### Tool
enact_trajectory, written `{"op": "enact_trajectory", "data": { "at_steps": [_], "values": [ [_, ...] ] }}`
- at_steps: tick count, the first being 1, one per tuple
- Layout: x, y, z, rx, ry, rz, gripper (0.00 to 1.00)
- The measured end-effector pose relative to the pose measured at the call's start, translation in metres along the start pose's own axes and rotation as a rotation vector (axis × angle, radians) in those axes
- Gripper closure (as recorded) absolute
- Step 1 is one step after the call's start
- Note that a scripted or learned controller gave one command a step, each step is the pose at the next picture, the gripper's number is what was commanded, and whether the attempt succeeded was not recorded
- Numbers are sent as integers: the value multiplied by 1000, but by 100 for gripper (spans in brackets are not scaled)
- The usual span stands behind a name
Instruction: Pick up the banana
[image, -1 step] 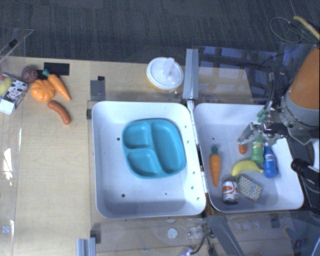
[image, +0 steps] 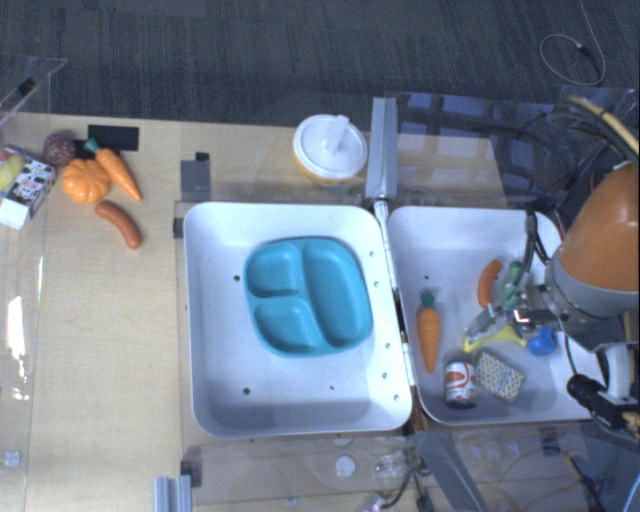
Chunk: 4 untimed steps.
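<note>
a blue divided plate (image: 305, 295) lay in the middle of the left white bin (image: 215, 400). in the right white bin (image: 440, 235) a toy carrot (image: 429, 335) lay near the left wall, its green top pointing up the view. below it stood a small can (image: 459, 384), just beside a patterned packet (image: 498, 377). a small orange-red piece (image: 488, 282) and a blue ball (image: 541, 343) lay further right. on the table (image: 90, 330), a white lidded container (image: 330, 148) stood above the bins. at the far left lay a little pumpkin (image: 84, 181), another carrot (image: 118, 171) and a sausage (image: 119, 224).
</note>
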<state>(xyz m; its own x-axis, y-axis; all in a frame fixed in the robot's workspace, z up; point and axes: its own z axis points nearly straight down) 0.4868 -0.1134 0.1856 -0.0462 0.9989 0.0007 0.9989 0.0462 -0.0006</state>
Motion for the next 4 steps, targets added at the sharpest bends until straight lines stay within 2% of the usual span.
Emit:
{"op": "enact_trajectory", "data": {
  "at_steps": [1,2,3,4],
  "values": [
    [-34,36,94,-7,-2,76,0],
    [-34,38,83,-12,-4,76,100],
    [-34,38,83,-12,-4,76,0],
    [-12,5,95,-20,-7,54,0]
  ]
}}
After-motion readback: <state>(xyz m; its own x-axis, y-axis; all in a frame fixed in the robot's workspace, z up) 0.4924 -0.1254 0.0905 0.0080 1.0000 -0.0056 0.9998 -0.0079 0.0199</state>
